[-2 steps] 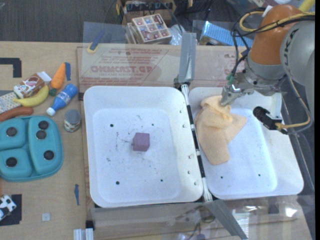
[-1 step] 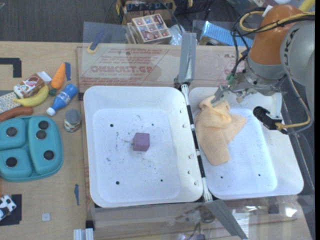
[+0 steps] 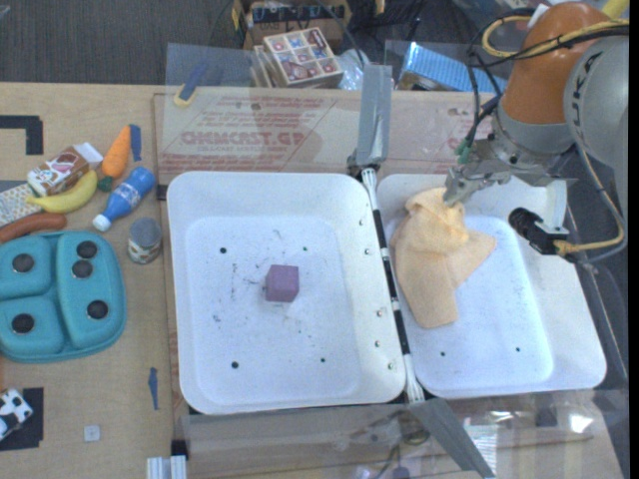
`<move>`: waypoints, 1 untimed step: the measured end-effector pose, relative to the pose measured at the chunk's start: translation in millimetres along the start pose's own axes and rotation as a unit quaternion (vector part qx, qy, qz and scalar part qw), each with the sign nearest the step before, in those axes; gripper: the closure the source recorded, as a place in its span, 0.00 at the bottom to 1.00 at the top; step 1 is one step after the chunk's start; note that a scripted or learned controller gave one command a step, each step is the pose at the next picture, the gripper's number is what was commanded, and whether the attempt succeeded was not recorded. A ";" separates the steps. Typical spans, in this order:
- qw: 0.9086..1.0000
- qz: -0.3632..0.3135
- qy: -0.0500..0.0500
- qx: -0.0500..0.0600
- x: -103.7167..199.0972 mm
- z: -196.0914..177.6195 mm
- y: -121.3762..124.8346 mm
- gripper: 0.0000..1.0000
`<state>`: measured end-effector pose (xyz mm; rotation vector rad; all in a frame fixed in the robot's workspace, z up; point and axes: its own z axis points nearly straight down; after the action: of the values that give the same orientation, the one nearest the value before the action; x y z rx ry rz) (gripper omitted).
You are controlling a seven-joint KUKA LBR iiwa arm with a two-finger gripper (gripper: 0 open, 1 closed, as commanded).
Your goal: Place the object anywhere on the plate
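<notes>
Overhead, the arm (image 3: 589, 78) reached in from the right, and its pincer (image 3: 457, 190) sat at the far end of the right bin (image 3: 559, 357), pressed onto the far tip of a yellow cloth (image 3: 436, 257). Whether the pincer was wide or narrow could not be told, nor whether it had the cloth between its fingers. The cloth lay crumpled along the left half of that bin, its near end trailing toward the centre. A small purple cube (image 3: 282, 282) rested alone near the middle of the left bin (image 3: 200, 218), well apart from the pincer. On the table (image 3: 60, 407) to the left lay a teal tray (image 3: 60, 292), a banana (image 3: 62, 197), a carrot (image 3: 118, 152) and a blue bottle (image 3: 126, 197).
</notes>
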<state>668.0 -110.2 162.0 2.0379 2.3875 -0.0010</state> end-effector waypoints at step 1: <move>1.000 0.000 0.000 0.000 0.0 -0.1 0.0 0.00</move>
<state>668.0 -110.2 162.1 2.0377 2.3875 -0.0011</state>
